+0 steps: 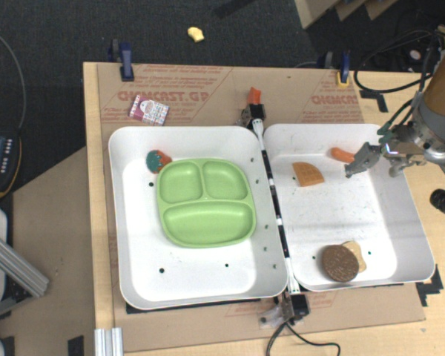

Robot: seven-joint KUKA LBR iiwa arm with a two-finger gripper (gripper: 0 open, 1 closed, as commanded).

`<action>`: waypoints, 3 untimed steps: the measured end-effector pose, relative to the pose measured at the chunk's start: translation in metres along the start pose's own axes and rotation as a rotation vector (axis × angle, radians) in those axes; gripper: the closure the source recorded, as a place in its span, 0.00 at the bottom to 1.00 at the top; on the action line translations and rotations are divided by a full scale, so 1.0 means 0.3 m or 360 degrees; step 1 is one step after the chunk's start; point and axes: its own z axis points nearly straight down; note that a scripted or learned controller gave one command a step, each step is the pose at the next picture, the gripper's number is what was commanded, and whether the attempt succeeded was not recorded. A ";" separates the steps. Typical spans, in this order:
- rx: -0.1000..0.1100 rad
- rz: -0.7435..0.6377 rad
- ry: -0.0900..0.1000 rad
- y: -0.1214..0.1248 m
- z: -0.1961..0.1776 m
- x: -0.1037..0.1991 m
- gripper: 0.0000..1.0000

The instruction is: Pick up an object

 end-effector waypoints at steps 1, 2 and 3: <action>0.0016 -0.0006 0.0006 0.137 0.411 0.090 0.00; -0.0006 -0.0004 -0.0001 0.272 0.530 0.088 0.00; -0.0008 -0.0001 -0.0002 0.269 0.489 0.088 1.00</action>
